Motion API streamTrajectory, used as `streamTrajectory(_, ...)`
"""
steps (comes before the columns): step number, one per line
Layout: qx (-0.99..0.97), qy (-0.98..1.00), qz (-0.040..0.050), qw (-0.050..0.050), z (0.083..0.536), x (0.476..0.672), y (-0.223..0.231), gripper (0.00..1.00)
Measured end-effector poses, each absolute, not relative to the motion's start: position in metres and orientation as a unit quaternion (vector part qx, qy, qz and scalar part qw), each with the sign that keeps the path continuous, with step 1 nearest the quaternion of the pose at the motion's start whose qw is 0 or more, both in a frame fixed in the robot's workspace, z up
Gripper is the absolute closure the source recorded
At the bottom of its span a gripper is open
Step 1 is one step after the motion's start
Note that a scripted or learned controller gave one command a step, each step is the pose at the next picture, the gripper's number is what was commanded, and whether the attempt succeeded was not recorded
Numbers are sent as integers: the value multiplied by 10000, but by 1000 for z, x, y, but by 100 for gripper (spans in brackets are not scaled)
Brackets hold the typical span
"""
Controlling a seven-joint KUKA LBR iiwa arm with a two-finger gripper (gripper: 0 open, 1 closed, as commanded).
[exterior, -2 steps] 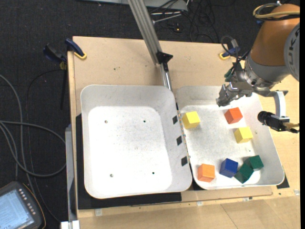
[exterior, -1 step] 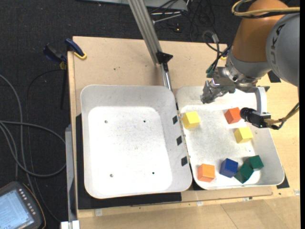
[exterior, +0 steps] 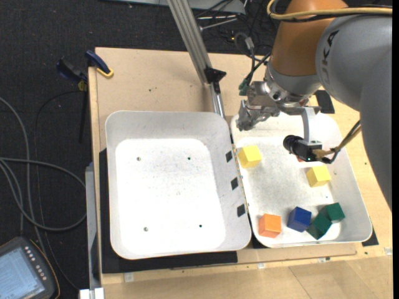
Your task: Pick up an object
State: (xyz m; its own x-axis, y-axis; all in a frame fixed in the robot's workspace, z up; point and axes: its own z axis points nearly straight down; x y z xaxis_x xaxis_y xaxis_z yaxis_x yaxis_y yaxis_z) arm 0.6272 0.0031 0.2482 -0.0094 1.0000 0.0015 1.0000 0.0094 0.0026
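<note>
Nothing is lifted yet, by my reckoning. The jaws (exterior: 248, 118) hang over the right bin's (exterior: 355, 195) far left corner; whether they are spread I cannot tell. The yellow block (exterior: 249, 156) lies just below them on the bin floor, a small bright cube, apart from the rest, waiting to be picked.
</note>
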Motion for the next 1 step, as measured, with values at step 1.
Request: streamTrajectory(1, 7047, 7095, 7, 3, 239, 639, 46, 100)
